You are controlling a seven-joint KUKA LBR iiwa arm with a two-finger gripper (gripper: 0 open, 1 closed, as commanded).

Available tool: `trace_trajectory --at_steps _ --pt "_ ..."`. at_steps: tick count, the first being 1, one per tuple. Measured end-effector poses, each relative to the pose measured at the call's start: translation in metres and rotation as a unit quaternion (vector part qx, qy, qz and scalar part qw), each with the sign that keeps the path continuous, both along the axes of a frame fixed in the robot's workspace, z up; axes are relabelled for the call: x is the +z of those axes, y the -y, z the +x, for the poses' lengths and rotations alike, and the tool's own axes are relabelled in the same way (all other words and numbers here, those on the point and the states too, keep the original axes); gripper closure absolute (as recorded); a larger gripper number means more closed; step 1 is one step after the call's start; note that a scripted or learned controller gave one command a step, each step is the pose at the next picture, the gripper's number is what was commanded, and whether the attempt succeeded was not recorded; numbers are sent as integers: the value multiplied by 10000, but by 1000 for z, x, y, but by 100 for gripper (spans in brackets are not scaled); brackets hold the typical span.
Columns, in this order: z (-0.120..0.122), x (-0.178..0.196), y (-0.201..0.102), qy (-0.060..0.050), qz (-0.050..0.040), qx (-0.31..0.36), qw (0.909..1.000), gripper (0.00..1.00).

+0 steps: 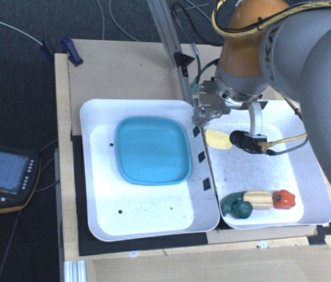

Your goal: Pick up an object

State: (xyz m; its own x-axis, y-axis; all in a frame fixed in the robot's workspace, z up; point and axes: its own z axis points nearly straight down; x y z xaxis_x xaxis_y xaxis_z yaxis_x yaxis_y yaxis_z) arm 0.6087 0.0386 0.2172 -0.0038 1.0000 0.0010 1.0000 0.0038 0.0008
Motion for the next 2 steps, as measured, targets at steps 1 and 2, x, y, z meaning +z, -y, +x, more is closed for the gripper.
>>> trace_trajectory --at_steps 1,2 --pt "26 3 -39 1 -1 -2 10000 100" --pt "25 3 -37 -1 -5 -16 10000 0"
